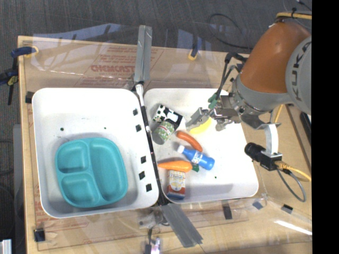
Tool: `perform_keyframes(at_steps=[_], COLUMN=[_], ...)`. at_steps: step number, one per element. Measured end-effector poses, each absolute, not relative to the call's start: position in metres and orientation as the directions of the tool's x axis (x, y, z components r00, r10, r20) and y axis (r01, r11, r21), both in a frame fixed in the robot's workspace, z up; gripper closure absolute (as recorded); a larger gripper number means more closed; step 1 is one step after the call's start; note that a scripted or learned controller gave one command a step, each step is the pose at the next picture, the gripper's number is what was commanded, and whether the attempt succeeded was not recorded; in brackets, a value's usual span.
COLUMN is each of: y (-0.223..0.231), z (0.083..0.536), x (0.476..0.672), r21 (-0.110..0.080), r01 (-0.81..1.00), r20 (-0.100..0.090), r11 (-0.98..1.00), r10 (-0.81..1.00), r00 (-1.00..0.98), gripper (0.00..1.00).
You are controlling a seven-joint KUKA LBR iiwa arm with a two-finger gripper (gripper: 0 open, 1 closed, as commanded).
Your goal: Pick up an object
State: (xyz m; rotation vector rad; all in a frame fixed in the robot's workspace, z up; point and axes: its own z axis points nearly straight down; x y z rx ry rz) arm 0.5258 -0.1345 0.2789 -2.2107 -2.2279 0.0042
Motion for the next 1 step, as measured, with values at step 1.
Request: perform_keyframes(at_steps=[1], y=[-0.1657], z=[0.1167], x=[0.5681], r21=[-0.005], r01=[0.988], r20=[0.000], r11=[-0.153], r10=[0.988], r00=[0.153], gripper=[0.00])
